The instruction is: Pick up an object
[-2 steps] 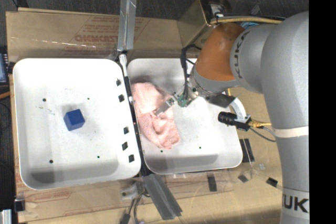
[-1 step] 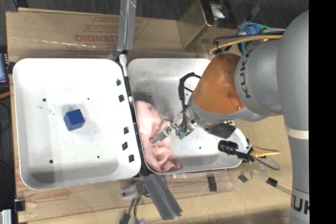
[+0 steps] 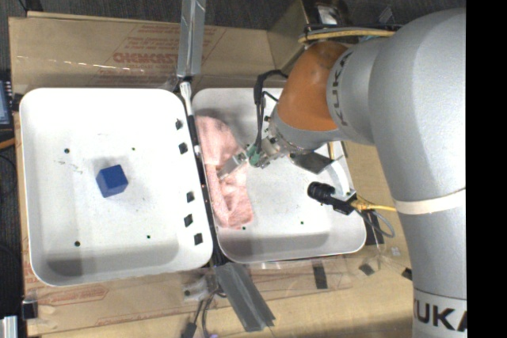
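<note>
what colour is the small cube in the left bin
Blue. The cube shows plainly in the camera view, against the white bin.

The arm (image 3: 412, 99) is bulky and smooth grey, with an orange band (image 3: 310, 95), black "KUKA" lettering, and thin black cables near its wrist.

Blue cube (image 3: 112, 180), pink cloth (image 3: 224, 172), white bins (image 3: 47, 138), orange-banded grey arm (image 3: 412, 99).

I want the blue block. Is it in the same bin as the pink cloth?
No, the blue block sits in the left bin; the pink cloth lies in the right bin.
</note>
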`<state>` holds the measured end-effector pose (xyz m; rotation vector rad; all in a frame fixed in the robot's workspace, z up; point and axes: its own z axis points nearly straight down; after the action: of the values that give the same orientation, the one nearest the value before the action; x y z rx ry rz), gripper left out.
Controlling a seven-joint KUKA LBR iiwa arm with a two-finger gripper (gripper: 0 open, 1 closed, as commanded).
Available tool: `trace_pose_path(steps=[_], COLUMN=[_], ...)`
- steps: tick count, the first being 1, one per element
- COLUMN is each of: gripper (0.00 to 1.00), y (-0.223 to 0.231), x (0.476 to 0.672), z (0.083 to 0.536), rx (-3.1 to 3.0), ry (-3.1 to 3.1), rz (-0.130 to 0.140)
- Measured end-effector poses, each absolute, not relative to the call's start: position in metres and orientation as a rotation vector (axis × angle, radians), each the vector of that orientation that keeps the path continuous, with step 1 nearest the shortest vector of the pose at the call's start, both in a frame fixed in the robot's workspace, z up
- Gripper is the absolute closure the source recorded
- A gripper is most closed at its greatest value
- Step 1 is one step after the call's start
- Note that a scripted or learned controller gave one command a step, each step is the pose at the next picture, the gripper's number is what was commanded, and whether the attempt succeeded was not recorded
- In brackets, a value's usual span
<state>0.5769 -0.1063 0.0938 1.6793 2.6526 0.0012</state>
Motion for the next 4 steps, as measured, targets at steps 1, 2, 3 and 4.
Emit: trace_pose_path(steps=[1, 2, 3, 4], gripper=[0.0, 0.0, 0.0, 0.0], y=[-0.103, -0.135, -0.117, -0.109], x=[0.634, 0.544, 0.576, 0.631], z=[0.094, 0.094, 0.094, 0.094], rx=[1.859, 1.879, 1.797, 1.732], ry=[2.531, 2.517, 2.575, 2.619], rz=[0.0, 0.001, 0.002, 0.002])
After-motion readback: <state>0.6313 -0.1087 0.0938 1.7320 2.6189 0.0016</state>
